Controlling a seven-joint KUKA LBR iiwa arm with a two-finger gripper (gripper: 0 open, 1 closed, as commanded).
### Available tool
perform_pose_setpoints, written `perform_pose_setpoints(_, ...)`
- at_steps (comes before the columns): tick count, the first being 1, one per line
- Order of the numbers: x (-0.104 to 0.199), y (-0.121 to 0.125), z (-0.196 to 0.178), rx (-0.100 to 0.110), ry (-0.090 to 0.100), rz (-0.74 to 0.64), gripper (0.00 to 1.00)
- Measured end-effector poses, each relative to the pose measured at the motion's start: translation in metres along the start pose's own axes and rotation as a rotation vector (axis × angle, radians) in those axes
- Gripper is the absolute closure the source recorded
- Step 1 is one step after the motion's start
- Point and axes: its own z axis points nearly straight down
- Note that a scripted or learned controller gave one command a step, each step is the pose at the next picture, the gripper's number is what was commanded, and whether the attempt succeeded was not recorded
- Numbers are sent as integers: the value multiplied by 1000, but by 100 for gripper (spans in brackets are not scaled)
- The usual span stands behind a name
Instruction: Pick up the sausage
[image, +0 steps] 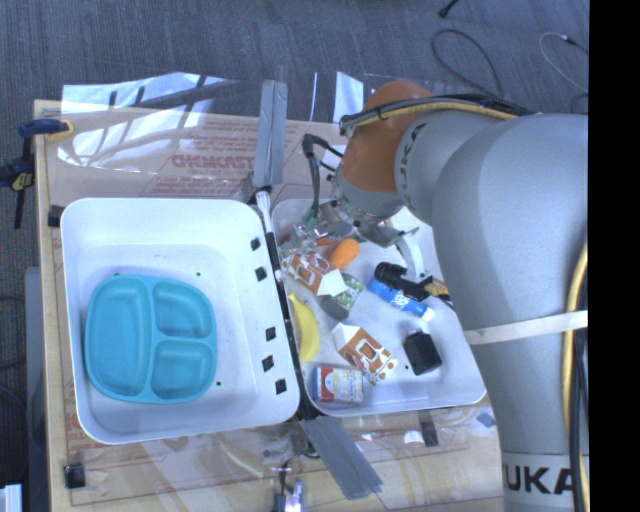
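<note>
Camera view, nearest edge first: the right bin (470, 395) has a small can (340, 383) lying on its side against the near wall. Just beyond it is an orange-and-white carton (365, 352), with a black block (422, 352) to its right. A banana (305, 330) lies along that bin's left wall. In the left bin (100, 230) a blue divided plate (150, 338) sits alone, well apart from the clutter. Farther in, a blue tube (400, 298) and a green-and-white packet (345, 292) crowd the middle of the right bin. Behind them lies an orange-red rounded piece that I take to be the sausage (343, 253), in the far left part of the right bin, close beside a second carton (305, 268) on its left. My pincer (325, 228) hangs low over the far left corner, just beyond the sausage. My own wrist hides it, so I cannot tell how far open it is or whether it has hold of anything. Reaching from above seems sensible to me, since neighbours press in on the sausage from the sides.
</note>
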Motion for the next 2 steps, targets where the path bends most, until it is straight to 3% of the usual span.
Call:
perform_pose_setpoints(1,46,16,-124,6,9,433,100)
perform_pose_setpoints(2,46,16,-124,8,10,432,0)
